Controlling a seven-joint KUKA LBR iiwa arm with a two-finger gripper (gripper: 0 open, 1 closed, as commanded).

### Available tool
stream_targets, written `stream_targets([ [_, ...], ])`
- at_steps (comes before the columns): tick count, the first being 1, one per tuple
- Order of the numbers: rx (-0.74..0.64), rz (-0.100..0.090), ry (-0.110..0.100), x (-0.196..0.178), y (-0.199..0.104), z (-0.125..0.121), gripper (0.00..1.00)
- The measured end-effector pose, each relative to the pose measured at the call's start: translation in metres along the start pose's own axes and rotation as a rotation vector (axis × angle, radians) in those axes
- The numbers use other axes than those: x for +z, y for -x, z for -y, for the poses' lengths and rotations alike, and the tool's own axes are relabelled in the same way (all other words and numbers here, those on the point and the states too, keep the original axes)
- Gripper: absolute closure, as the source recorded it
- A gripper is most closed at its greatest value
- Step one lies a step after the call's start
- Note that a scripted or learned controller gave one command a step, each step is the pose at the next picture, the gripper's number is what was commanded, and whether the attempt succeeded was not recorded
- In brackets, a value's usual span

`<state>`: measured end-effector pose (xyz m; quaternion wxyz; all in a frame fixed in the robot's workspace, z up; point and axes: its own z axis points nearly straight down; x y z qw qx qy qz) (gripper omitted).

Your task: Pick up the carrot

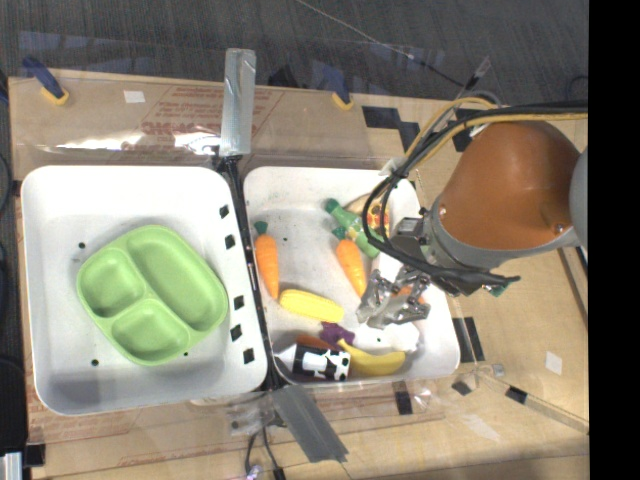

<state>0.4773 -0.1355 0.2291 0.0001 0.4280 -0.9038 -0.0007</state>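
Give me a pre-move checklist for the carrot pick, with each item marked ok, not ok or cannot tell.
1. Target in view: ok. A carrot lies in the right bin, just left of the gripper.
2. Second carrot lies along the bin's left wall; which one is meant: cannot tell.
3. Carrot held: not ok, nothing is seen between the fingers.
4. Finger opening: cannot tell.
5. Clutter near target: not ok. A yellow piece and a banana lie close.
6. Green plate in the left bin, out of the way: ok.

Dark grey carpet floor, pale wooden bench top, clear plastic sheeting, black tape marks
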Motion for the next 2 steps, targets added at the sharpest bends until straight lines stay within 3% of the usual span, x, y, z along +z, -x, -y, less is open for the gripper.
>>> stream_targets([
  [2,-0.016,0.003,-0.004,-0.021,0.005,0.0,1.0],
])
